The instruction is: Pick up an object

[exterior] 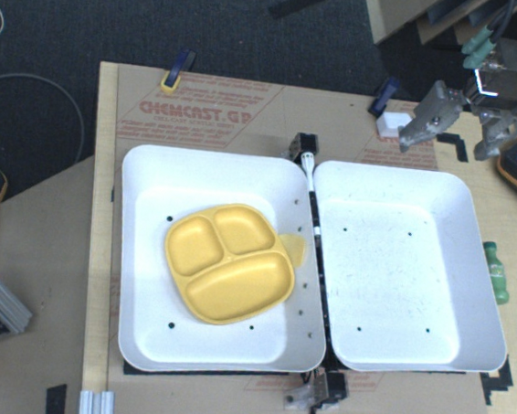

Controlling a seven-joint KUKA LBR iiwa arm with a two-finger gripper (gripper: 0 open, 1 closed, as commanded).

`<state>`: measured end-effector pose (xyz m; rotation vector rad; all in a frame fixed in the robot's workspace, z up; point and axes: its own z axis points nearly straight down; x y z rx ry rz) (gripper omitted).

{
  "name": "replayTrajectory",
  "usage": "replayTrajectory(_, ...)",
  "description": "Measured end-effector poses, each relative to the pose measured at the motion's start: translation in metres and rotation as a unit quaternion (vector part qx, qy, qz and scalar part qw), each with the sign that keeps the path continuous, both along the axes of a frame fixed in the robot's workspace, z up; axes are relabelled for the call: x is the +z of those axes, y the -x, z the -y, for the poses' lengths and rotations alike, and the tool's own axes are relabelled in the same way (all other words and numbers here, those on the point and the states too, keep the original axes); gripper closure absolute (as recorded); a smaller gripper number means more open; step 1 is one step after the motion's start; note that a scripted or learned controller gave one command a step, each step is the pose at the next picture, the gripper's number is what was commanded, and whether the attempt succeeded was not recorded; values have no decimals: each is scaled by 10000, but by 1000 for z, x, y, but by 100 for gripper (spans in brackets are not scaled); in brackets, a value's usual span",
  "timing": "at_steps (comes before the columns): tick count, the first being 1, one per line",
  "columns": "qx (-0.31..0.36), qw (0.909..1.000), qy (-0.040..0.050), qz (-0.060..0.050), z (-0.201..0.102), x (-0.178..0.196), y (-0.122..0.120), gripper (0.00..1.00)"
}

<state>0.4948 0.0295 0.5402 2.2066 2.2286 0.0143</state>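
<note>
We see a counter [250, 109] covered by a tan board printed with red lettering, set on dark carpeted floor [123, 13]. Blue clamps [176, 69] grip the board's far edge, and loose cables curl on the floor at the left.

Two shallow white bins sit side by side on the board, touching along their inner walls. In the left bin [136, 235] lies a yellow divided plate [228, 263], three compartments facing up, roughly centred and turned at an angle; its right rim reaches toward the wall shared with the other bin. The right bin [472, 270] shows a bare white floor with a few dark specks.

The tool [428, 118] hangs at the upper right, above the board's far edge and just beyond the right bin's far rim, well apart from the plate. We cannot tell how it is set; nothing shows in it. A green object [495, 272] lies just outside the right bin's right wall.
</note>
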Motion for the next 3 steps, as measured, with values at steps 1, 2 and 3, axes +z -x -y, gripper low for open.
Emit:
replayTrajectory(1, -13, 10000, 8, -57, -63, -5, 16, 0)
replayTrajectory(2, -7, 10000, 5, -40, -138, -5, 16, 0)
replayTrajectory(3, -33, 10000, 3, -21, -135, 6, 15, 100)
